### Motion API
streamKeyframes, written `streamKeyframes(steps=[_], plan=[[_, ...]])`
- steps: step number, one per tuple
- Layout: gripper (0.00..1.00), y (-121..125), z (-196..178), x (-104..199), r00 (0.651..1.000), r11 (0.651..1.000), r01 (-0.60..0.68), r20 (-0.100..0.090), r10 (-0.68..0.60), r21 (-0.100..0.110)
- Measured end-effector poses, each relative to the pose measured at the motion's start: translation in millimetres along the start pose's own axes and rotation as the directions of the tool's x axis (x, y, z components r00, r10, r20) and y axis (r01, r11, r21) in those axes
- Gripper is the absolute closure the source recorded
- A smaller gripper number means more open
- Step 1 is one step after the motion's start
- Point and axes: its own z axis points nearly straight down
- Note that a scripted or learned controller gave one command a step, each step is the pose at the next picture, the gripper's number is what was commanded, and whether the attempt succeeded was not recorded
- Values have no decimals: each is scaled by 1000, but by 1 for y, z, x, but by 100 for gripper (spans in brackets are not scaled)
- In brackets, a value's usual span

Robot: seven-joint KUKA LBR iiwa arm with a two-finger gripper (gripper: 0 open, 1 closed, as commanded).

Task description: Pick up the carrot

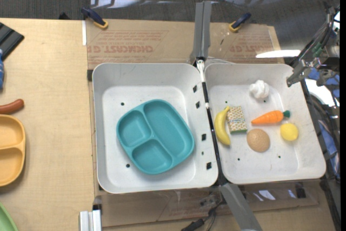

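orange carrot point(268, 117) with green tip, yellow banana point(221, 127), yellow lemon point(289, 132), tan egg point(258, 140) noted in white right bin point(313, 165); teal plate point(155, 136) in white left bin point(102, 170).

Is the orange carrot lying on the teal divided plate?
No. The orange carrot lies in the right white bin, while the teal divided plate sits in the left white bin.

Bright, even light; sharp focus

Bench point(48, 62), cardboard point(140, 43) (two bins atop)
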Motion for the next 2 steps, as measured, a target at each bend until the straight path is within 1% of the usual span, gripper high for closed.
streamKeyframes(steps=[1,2], plan=[[0,24,176,-14,990,990,144,-4,-144,-7],[0,-22,188,18,933,933,360,0,-360,-3]])
